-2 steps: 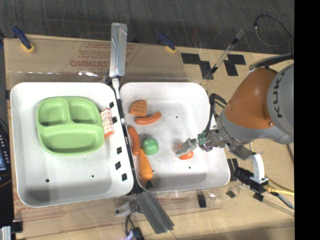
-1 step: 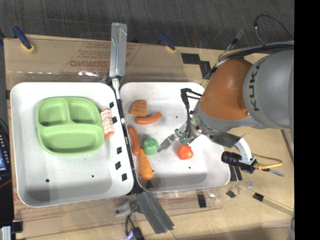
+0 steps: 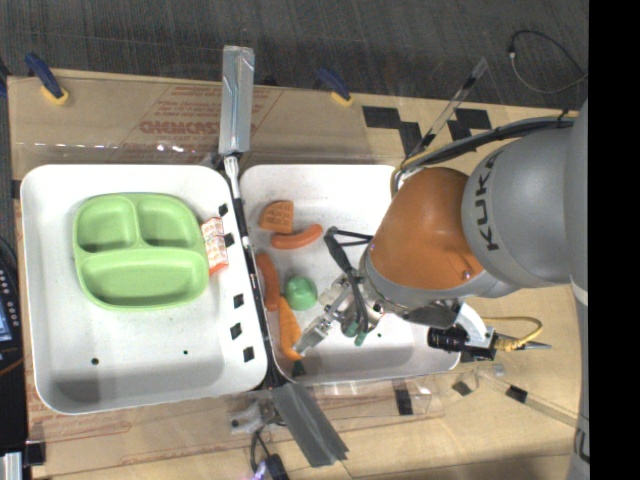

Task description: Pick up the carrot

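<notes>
I am looking down at the right bin (image 3: 400, 368) first, because it is nearest the arm. The carrot (image 3: 288, 330) is lying at the bin's left wall, near the front corner, long and thin, pointing away from me. It looks like a small toy, so I am guessing it is light and hard, and a bit slippery and round. I think it may roll or slide if I squeeze it at the thin end. I am planning to take it across its fat middle, with one finger on each long side. The wall is right beside it, so there is little room on that side.

My gripper (image 3: 322, 330) is hanging low over the bin, just to the right of the carrot, and its tip seems almost touching it. The fingers look a little apart, and I am seeing nothing between them, so it is holding nothing.

A green ball-shaped toy (image 3: 300, 291) is sitting just behind the gripper. A long orange-red toy (image 3: 268, 280) is lying along the wall beyond the carrot. Farther back are a red sausage toy (image 3: 298, 236) and a brown waffle-like toy (image 3: 278, 214).

In the left bin (image 3: 60, 368) a green divided plate (image 3: 140, 250) is resting, well apart from the carrot.
</notes>
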`<state>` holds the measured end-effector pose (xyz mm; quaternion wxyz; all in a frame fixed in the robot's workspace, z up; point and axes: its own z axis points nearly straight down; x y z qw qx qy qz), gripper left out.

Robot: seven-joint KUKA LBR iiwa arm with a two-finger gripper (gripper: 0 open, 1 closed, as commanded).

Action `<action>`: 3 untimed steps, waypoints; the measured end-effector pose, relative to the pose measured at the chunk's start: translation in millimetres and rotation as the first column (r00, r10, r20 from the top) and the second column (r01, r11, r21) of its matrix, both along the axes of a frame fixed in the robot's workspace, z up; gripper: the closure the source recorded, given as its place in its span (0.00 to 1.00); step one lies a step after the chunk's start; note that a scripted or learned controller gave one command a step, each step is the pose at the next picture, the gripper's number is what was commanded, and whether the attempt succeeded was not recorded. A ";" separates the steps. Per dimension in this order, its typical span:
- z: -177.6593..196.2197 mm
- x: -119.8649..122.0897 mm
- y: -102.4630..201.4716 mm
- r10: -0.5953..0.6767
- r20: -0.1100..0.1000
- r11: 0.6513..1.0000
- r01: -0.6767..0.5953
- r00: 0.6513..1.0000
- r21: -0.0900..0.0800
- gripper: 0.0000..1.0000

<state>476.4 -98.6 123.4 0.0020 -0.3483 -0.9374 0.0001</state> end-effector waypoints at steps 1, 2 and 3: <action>-32.5 -0.7 2.9 -0.237 -0.001 0.971 0.237 0.971 -0.001 0.00; -23.1 -0.3 3.1 -0.231 -0.002 0.973 0.231 0.973 -0.001 1.00; 68.3 71.7 19.5 -0.480 0.003 0.877 0.480 0.877 -0.002 1.00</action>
